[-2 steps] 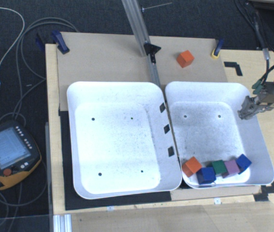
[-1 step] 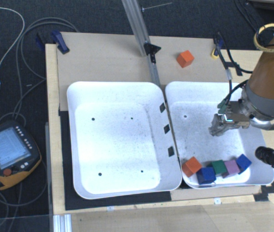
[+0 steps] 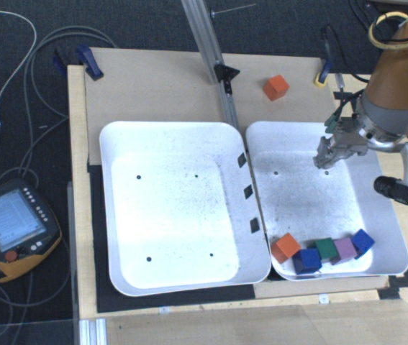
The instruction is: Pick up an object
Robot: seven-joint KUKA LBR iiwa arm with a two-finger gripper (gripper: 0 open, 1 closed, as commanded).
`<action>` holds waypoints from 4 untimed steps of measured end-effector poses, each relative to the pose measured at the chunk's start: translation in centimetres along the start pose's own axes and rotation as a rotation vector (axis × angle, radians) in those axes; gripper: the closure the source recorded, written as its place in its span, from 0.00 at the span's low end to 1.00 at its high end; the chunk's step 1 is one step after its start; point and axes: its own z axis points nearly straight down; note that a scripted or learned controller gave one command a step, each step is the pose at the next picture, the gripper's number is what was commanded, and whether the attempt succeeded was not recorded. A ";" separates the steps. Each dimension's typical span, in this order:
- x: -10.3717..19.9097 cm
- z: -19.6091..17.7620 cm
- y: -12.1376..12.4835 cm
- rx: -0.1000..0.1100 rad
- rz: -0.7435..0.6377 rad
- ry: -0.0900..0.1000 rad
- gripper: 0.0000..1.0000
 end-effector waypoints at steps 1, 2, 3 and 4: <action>3.2 4.9 -7.2 0.012 -0.001 0.007 1.00; 3.1 -7.9 -0.4 -0.012 -0.005 0.000 1.00; 7.6 1.2 -3.5 0.012 -0.005 0.006 1.00; 12.5 1.0 2.8 -0.005 -0.009 0.004 1.00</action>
